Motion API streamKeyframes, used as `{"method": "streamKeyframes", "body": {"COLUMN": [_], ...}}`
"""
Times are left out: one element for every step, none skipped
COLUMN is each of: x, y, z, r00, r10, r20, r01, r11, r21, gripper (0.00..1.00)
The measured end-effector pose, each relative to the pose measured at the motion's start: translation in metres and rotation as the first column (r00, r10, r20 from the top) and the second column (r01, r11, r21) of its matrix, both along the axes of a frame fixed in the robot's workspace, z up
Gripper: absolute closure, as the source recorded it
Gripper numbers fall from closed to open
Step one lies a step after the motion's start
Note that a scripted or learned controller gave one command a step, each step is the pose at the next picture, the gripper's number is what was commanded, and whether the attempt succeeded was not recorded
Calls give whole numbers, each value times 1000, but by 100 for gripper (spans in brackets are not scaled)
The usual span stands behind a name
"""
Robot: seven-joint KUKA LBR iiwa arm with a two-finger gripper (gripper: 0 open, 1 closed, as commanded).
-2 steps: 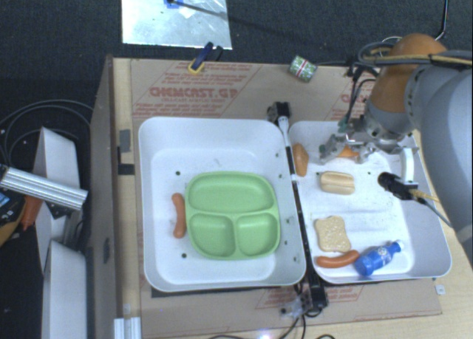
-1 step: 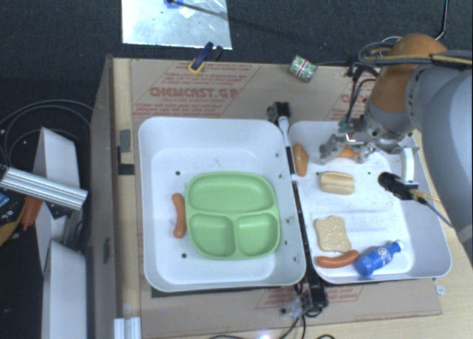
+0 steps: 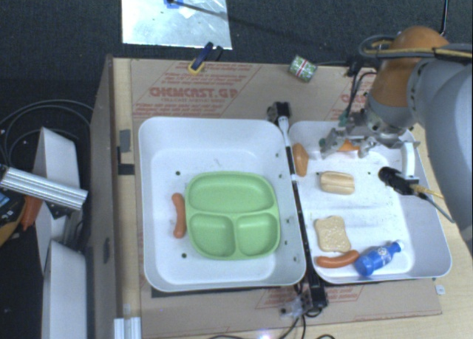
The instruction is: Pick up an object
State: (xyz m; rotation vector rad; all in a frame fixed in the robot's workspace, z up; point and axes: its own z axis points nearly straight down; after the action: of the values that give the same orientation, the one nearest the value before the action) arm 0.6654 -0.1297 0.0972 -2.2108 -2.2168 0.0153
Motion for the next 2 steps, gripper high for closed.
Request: {"method": "streamKeyframes", "body": {"x": [0,-10], "y": [-25,28], "z": [-15,31], "r00": [1000,1000], "r10": [0,3], "r20": [0,19], "r01": [0,-3], "r11": [1000,1000], "r21": [2,0], "gripper": [0,0]}}
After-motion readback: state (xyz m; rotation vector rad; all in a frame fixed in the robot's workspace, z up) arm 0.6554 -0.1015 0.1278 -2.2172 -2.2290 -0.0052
